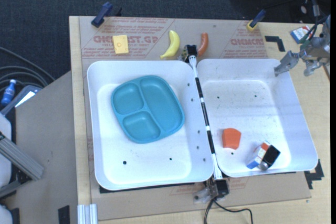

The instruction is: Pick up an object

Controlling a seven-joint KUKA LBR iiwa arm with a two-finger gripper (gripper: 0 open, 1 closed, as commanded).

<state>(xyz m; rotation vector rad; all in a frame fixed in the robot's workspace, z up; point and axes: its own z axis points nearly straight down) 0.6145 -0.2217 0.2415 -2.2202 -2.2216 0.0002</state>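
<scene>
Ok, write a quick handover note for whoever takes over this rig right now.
End effector: at the right bin's far right corner, above the rim, holding nothing.
Right bin: orange cup and a small blue, white and black item near the front.
Left bin: blue divided plate.
Behind the bins: toy banana, yellow block.
Done: nothing picked.
Left: grasp and lift one object.
</scene>
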